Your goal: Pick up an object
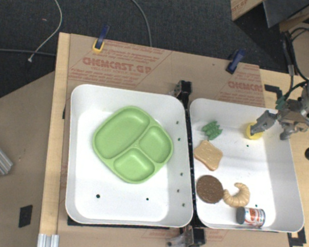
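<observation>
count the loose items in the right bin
6: green broccoli piece at top left, yellow piece by the end effector, toast slice, brown round patty, croissant, small can at the bottom. The end effector may hide more.

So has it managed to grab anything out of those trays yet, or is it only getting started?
Only starting. Nothing looks lifted: the bread slice, brown disc, croissant, small can and green piece all lie in the right bin. The green plate sits in the left bin. The gripper is open beside a small yellow object, not holding it. The grab and lift remain.
</observation>
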`<state>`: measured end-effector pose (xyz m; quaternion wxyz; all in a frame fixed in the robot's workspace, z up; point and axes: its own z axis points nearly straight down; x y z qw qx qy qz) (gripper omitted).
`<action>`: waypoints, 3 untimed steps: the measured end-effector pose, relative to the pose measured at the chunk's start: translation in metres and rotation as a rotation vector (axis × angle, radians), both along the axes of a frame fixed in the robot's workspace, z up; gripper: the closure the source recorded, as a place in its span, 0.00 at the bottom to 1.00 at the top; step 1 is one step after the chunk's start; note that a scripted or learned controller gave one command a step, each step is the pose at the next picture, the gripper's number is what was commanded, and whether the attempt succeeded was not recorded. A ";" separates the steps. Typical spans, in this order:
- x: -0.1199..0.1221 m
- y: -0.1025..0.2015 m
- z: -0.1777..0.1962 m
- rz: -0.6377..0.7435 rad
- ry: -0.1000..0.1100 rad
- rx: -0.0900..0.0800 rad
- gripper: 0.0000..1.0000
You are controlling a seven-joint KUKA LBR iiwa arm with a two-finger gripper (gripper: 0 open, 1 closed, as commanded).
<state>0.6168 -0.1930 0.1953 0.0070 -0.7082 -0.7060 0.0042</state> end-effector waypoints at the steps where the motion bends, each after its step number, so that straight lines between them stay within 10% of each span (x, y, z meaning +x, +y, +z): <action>1: 0.003 0.001 0.010 0.004 -0.015 -0.003 0.00; 3: -0.003 0.008 -0.076 0.004 -0.014 -0.002 0.00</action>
